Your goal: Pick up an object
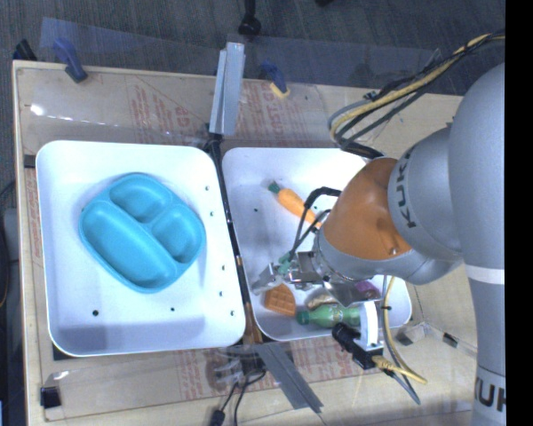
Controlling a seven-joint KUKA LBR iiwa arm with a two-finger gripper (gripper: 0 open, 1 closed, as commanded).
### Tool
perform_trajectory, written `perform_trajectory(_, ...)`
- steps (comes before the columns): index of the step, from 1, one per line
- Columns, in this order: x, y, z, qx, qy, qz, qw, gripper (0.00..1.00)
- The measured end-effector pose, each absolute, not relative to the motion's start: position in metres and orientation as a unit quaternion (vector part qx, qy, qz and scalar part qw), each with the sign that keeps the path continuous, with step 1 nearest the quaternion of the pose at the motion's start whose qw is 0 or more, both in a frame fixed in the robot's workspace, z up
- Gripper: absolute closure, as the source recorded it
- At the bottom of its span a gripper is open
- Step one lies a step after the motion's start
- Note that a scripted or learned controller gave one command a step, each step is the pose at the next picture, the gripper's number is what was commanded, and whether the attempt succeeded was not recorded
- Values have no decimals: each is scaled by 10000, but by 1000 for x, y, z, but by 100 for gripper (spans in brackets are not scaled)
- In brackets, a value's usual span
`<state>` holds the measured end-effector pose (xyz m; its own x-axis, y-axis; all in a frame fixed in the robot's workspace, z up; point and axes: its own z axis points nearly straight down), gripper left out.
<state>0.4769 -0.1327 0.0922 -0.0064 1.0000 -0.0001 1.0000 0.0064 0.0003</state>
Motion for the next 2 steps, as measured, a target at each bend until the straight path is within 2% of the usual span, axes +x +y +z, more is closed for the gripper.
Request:
perform_trajectory(1,477,-133,102,7032,7110,-6,-2,100)
perform_trajectory(2,477,-133,102,7031,7111,-5,0,0)
